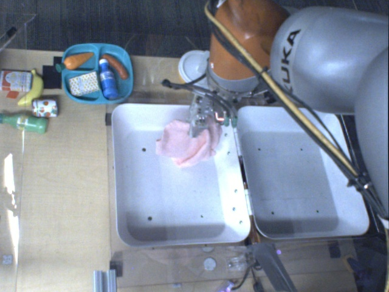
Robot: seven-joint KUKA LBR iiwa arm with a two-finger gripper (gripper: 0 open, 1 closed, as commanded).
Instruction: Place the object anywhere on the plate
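We see the pink plate (185, 143) lying in the left bin (130, 181) toward its far right corner, the gripper (202, 123) just over the plate's far edge, and we cannot tell what its fingers hold, so we lower gently before releasing.

The grey arm (340, 59) reaches in from the right, its orange band (243, 35) just above the wrist. The end effector (203, 123) points downward, seen from above.
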